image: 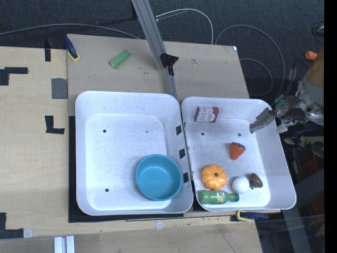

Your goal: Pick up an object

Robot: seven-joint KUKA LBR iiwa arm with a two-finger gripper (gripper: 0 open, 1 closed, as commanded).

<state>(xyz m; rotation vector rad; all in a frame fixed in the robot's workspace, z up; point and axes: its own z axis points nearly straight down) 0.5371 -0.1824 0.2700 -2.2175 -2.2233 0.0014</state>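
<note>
The right bin [279, 162] holds a red and white packet [207, 114] at its back. A small red-orange fruit [237, 151] lies near its middle. At its front sit an orange pumpkin [214, 176], a white ball [240, 184], a small brown piece [255, 180] and a green bottle [217, 196] lying on its side. My gripper [261, 122] hangs over the right bin's back right corner, up and to the right of the red-orange fruit, with nothing seen in it. The arm [316, 88] comes in from the right.
In the left bin [105, 109] a blue bowl [158, 176] stands at the front right. A grey metal pole [152, 30] slants over the bench behind the bins. A green block [119, 59] lies on the bench at the back left. Cables trail behind.
</note>
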